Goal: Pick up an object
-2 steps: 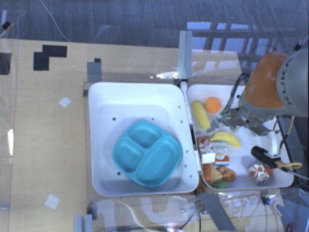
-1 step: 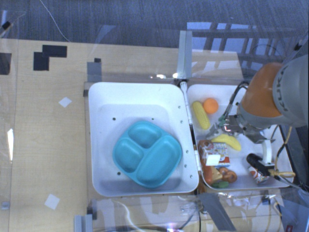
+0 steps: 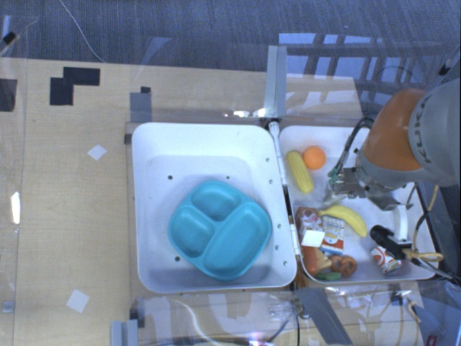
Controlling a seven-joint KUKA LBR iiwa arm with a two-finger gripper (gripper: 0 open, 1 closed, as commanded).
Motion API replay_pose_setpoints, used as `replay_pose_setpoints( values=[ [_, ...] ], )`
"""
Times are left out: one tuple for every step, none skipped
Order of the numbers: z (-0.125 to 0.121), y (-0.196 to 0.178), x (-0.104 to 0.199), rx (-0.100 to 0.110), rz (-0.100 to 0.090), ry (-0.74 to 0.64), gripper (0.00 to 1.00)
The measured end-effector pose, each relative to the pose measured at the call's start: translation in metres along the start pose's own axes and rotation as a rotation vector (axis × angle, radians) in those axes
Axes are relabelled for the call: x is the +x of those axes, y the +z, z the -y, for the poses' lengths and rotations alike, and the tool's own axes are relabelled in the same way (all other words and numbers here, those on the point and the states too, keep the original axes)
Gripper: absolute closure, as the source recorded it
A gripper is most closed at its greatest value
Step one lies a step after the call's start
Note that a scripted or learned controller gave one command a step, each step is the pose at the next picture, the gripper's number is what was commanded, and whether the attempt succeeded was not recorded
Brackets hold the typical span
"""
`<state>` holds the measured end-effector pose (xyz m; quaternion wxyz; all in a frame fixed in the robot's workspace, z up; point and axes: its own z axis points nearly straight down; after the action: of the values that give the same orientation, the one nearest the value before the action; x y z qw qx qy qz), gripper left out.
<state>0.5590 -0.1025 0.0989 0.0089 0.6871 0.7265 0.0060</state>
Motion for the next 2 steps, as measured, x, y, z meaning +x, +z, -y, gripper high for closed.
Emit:
replay_pose_setpoints(
  values=[
    [0.019,-0.072,-0.04,0.02,-0.002,0.204,1.0],
    [-0.066,-0.147,0.016,0.02,0.0,0.39,1.0]
  ],
)
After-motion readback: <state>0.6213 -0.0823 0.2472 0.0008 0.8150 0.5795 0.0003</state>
